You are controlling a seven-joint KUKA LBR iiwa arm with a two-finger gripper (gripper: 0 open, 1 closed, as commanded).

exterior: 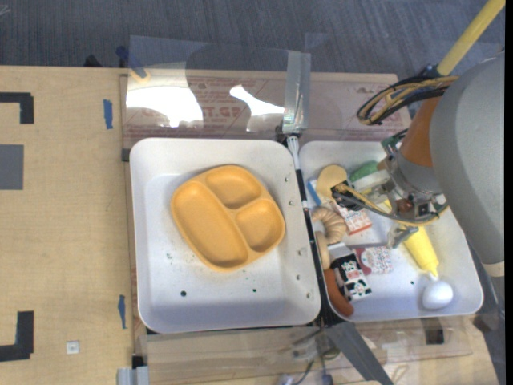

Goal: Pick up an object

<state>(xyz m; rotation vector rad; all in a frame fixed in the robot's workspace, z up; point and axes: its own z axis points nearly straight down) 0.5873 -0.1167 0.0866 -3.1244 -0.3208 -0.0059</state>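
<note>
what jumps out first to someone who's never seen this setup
The big orange divided plate lying alone in the left bin grabs the eye. Next comes the grey arm reaching from the right over the right bin, where small items are crowded, among them a yellow bottle and a white egg.

You had open floor around the orange divided plate [230, 215] in the left bin [152, 167]. The right bin [465, 295] was crowded: small items packed its left half, and the arm [473, 135] covered its right.
</note>
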